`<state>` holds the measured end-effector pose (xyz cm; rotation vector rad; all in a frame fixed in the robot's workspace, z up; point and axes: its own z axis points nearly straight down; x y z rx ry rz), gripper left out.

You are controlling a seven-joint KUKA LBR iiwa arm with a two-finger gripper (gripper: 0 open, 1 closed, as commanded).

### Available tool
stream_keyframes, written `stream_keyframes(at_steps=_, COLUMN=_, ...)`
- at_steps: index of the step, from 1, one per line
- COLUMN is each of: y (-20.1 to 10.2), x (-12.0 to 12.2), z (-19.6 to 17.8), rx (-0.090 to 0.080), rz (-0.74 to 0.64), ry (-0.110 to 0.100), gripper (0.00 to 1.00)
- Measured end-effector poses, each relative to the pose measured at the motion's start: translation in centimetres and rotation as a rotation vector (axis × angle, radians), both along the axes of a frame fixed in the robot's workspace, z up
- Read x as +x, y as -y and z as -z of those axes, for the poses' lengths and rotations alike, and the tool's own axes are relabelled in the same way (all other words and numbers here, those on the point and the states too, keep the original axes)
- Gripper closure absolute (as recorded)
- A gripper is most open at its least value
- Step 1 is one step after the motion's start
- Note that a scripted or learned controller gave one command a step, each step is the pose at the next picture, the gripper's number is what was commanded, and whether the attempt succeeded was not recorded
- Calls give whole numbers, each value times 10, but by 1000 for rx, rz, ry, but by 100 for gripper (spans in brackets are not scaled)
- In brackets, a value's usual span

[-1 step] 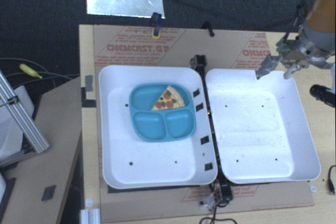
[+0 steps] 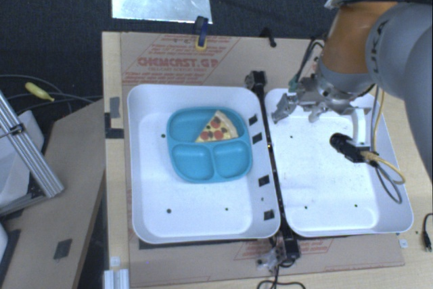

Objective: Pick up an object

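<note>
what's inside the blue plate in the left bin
A pizza slice lies in the upper compartment of the blue plate. The two lower compartments show bare blue. Whatever lies beneath the slice is covered.

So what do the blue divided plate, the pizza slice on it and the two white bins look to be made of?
Blue divided plate: likely moulded plastic, smooth, uniform colour, soft sheen. Pizza slice: probably a toy, plastic or rubber; flat bright colours. White bins: seemingly thin formed plastic, matte, with rounded rims.

the surface (image 2: 88, 145) carries a printed cardboard sheet (image 2: 183, 61); two shallow white bins lie side by side on it, left bin (image 2: 145, 213) and right bin (image 2: 338, 216).
</note>
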<state>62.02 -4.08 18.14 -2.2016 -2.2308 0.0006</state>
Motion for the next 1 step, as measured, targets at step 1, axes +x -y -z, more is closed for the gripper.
stream_keyframes(at_steps=1, y=-40, x=-89, z=-8, rx=-2, rz=6, ry=0, gripper=0)
